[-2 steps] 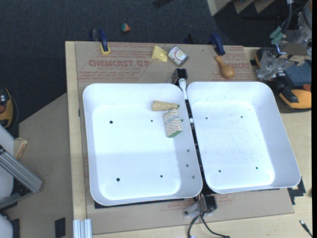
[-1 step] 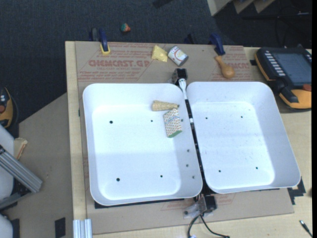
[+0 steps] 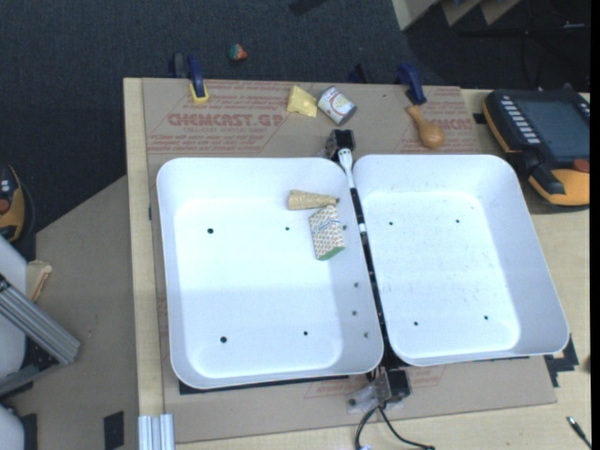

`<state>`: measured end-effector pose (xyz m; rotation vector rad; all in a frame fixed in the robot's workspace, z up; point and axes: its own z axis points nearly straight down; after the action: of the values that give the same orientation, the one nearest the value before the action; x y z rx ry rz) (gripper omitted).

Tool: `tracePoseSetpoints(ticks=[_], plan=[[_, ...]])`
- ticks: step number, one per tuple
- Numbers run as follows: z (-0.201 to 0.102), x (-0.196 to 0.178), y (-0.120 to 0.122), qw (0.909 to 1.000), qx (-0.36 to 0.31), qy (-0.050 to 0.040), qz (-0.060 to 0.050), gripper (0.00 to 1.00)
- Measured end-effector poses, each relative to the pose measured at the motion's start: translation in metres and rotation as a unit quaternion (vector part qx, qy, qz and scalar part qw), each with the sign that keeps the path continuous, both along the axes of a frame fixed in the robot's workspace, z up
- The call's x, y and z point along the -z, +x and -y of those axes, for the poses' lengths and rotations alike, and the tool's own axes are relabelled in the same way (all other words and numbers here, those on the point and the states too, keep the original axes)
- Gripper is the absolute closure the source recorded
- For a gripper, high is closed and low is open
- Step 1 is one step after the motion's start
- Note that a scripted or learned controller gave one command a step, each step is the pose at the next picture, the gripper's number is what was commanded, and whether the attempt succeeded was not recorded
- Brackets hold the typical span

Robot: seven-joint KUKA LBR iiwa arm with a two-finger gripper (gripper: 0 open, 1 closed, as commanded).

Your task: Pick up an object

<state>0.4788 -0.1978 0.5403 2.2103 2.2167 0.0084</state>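
camera view:
left bin [image 3: 187, 251]: holds two things, both near its upper right corner; the remainder of its floor is bare white.
cone [image 3: 310, 200]: a tan, tapered piece lying flat on its side, pointing right, close to the bin's back wall.
packet [image 3: 326, 232]: a small patterned green-and-white piece just below the cone, nearly touching it, close to the divider between the bins.
right bin [image 3: 487, 251]: white floor with fine specks; nothing to pick lies in it.
desk [image 3: 141, 364]: outside the bins, along the back edge, sit a yellow wedge [image 3: 301, 102], a small box [image 3: 337, 105] beside it, and a wooden-handled tool [image 3: 427, 129] further right.
tablet [image 3: 544, 129]: rests at the desk's right edge, well apart from the bins.
jaws: I cannot tell their state; nothing is lifted from either bin.
progress: as I judge it, the pick is not yet begun; both candidates rest on the bin floor.
left to do: choose cone or packet, descend over it, close, lift. Their closeness to each other and to the wall may make a clean grasp awkward.
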Motion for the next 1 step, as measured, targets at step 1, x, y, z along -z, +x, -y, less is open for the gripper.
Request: tracePoseSetpoints(ticks=[1], plan=[[-0.012,0.167,-0.0006,0.9999,0.002,0.0048,-0.014,1.0]])
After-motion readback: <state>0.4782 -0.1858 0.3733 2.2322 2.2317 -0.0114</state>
